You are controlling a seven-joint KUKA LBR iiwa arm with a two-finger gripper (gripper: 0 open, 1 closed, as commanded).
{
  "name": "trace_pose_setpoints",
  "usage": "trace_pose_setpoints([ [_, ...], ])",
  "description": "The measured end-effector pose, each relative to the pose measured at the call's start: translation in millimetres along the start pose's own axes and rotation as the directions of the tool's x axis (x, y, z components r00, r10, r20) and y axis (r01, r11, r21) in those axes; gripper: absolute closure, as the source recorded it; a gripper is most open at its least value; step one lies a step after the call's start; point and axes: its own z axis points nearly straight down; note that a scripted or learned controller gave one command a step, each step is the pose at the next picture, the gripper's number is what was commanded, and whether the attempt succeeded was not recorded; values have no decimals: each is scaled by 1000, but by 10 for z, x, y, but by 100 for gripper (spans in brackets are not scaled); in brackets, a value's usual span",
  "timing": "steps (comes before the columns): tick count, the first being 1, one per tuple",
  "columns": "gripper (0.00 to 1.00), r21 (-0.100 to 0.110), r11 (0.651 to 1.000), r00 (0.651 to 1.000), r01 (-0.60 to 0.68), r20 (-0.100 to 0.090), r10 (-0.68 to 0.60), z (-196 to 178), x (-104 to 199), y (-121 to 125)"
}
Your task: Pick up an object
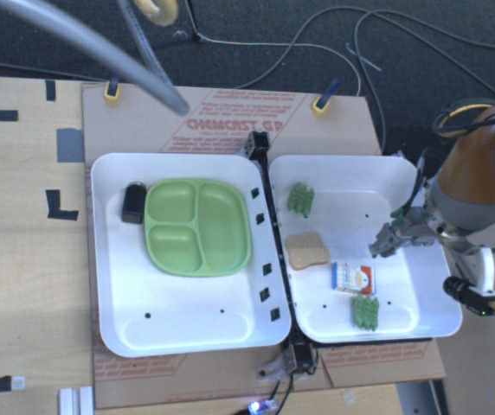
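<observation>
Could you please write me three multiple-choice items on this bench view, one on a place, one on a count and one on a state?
1. Where does the green divided plate lie?
A. in the left bin
B. in the right bin
C. on the cardboard outside both bins

2. How many small green leafy pieces lie in the right bin?
A. none
B. two
C. five

3. How does the gripper stand to the things in the right bin?
A. it presses on the bread slice
B. it lifts the small carton
C. it is above the bin floor, apart from them all

Answers: 1 A, the plate sits in the left bin beside a small black object. 2 B, one piece near the far wall, one near the front. 3 C, the bread slice and small carton lie untouched to its left.
</observation>
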Motion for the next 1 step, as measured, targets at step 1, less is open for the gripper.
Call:
trace_pose_setpoints([
  [1, 100, -2, 1000, 1000, -1, 2, 1, -521, -102, 46],
])
